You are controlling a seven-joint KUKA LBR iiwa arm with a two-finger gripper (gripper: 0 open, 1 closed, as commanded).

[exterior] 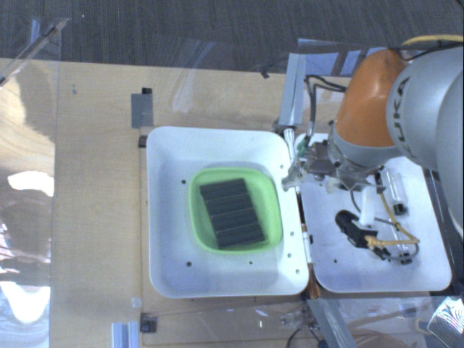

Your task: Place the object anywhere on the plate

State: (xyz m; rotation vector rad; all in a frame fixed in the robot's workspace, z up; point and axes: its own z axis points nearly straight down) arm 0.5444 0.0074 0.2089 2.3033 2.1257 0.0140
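L bin (167,256): blk (232,214) on plate (272,227).

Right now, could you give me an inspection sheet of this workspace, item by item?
surface: wooden bench bearing a left bin and a right bin, both white, side by side.
job's things: dark ridged block lies flat on the green plate, inside the left bin.
clutter: nothing seen.
tool: the tool hangs over the seam between the bins, apart from the block.
cables: a dark wire loops beside the arm's orange band.
surroundings: dark carpet beyond the bench; a clear panel with glare at left.
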